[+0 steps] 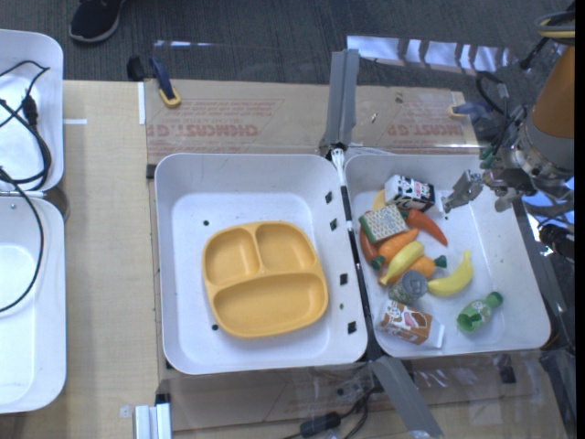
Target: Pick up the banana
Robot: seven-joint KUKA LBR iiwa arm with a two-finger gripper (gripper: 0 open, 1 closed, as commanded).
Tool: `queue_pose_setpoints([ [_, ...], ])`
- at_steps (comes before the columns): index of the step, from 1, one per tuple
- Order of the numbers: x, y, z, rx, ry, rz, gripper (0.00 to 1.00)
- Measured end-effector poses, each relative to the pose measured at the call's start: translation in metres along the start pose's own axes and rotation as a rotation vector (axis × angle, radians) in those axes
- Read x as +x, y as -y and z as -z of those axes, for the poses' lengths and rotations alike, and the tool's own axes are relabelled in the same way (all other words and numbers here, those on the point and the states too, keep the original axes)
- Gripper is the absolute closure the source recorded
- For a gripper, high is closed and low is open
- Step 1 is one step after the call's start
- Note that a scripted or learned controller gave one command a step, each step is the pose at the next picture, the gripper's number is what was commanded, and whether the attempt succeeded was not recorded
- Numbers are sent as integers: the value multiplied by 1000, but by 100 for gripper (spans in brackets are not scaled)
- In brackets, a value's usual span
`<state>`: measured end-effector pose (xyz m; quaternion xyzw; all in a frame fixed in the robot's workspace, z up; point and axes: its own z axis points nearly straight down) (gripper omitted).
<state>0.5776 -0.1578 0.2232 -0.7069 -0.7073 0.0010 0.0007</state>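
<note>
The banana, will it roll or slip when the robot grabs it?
The banana is curved and lies flat in the bin, so it probably rocks rather than rolls. Its skin looks smooth and shiny, like plastic, so it may slip and is likely stiff and light.

Cardboard sheet (274, 122) behind the bins: red printed lettering, upside down and mirrored from this viewpoint, not reliably legible | small carton (413, 325) in the right bin (526, 273): printed label, too small to read | black-and-white carton (409, 190): cow pattern, no legible text
</note>
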Motion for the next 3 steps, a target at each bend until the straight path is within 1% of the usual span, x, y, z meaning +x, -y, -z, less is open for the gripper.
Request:
queue_pose_setpoints([
  [1,-33,44,-125,-13,0,-172,0],
  [2,-33,48,-121,0,-1,-176,100],
  [3,15,23,-55,-1,0,-312,100],
])
